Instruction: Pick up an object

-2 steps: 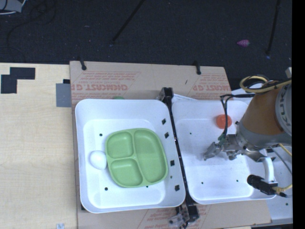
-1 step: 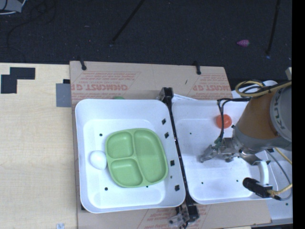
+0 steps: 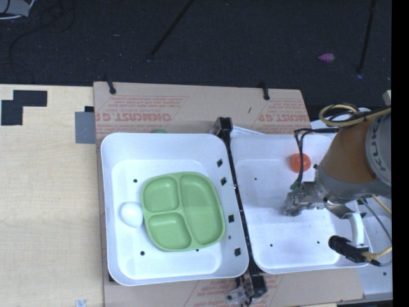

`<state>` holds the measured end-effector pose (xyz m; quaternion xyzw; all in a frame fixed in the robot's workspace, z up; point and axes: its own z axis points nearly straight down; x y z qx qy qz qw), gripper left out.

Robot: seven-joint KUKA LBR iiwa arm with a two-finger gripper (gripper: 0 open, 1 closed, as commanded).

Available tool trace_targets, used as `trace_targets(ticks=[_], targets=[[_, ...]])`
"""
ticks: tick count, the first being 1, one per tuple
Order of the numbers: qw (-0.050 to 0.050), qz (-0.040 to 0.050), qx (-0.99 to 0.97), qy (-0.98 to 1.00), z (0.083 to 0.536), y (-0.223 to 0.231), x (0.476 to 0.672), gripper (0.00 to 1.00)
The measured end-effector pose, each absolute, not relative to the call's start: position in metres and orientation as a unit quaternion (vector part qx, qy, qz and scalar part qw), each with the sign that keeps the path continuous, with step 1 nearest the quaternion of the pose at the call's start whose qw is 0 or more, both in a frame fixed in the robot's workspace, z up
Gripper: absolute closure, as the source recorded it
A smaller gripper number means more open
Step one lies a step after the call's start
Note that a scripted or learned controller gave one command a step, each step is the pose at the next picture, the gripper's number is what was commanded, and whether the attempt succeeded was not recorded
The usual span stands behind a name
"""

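A pale wooden desk point(image 3: 45, 203) meets dark carpeted floor point(image 3: 211, 31) on its far side, where black cables point(image 3: 172, 24) trail; a printed cardboard sheet point(image 3: 192, 110) lies flat on the desk, right of centre.

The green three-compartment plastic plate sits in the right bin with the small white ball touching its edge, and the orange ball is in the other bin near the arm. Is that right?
Not quite: the camera view shows the green three-compartment plastic plate in the left white bin, not the right. The small white ball does touch its edge, and the orange ball lies in the other bin near the arm.
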<state>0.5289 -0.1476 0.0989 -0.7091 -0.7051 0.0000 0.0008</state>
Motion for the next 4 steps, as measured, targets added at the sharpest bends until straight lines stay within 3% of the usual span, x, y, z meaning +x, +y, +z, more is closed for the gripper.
trace_targets(ticks=[2,3,4], targets=[[-0.001,-0.0011,-0.707,-0.708,0.211,-0.133,0.534,1.00],[0.001,0.0004,-0.707,-0.707,0.215,-0.134,0.534,1.00],[0.003,0.0006,-0.706,-0.708,0.206,-0.085,0.529,1.00]])
